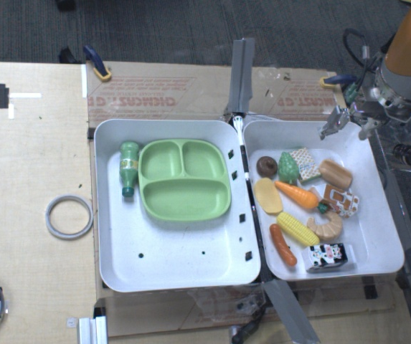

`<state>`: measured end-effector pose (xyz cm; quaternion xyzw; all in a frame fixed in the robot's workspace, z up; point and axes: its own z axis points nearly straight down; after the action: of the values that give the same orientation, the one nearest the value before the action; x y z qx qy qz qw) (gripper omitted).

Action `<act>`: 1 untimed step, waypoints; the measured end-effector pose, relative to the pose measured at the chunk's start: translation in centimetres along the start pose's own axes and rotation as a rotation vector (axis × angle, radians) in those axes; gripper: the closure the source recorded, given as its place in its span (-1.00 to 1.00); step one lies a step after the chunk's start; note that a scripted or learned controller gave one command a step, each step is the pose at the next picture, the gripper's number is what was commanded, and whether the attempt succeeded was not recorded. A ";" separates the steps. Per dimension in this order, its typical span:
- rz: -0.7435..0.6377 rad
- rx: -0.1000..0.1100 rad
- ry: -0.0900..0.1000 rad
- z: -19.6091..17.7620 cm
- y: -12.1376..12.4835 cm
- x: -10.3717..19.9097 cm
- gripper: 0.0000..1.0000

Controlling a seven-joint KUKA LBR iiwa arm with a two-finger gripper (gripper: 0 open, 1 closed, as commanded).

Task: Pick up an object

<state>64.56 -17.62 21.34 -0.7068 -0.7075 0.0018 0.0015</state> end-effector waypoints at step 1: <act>0.090 -0.003 -0.001 12.3 1.4 4.3 -1.00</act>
<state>65.90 -13.33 9.03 -0.7378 -0.6750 0.0011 0.0003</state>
